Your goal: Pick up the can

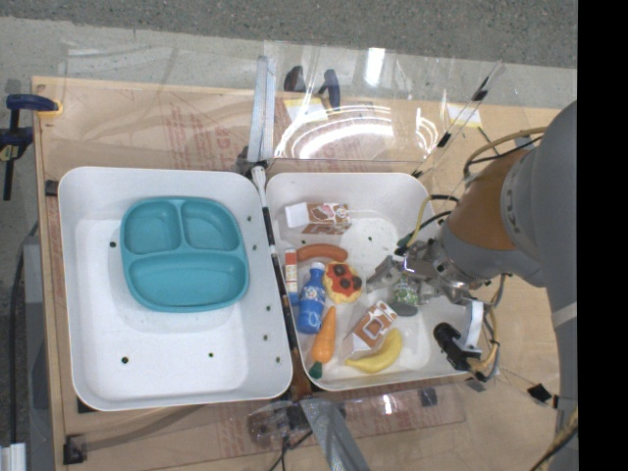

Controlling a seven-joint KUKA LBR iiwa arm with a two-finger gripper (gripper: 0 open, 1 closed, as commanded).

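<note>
While low inside the right-hand white bin (424,190), reached from the right, gives no clear reading of the pincer (400,275): wide or narrow, cannot tell, being too cluttered and small to read. Appears to hang over or against the can (406,296), seemingly a small grey-green cylinder near the bin's right wall, right of the pizza-slice toy (343,281) and just above the brown-and-white carton (375,326). Cannot say whether touching or merely close. No sign of anything gripped.

Likely trouble from here:
- Closing off-centre and squirting the round can sideways.
- Pinching only its rim and losing it on the lift.
- Catching the carton or the banana (377,356) just below, and hauling those up instead.
- Shoving the can toward the bin wall, leaving little room for a clean closure.
- Coming up with nothing at all through descending too shallow.

Elsewhere, a teal divided plate (184,253) in the left bin (74,263), well apart from the work and no hazard.
</note>
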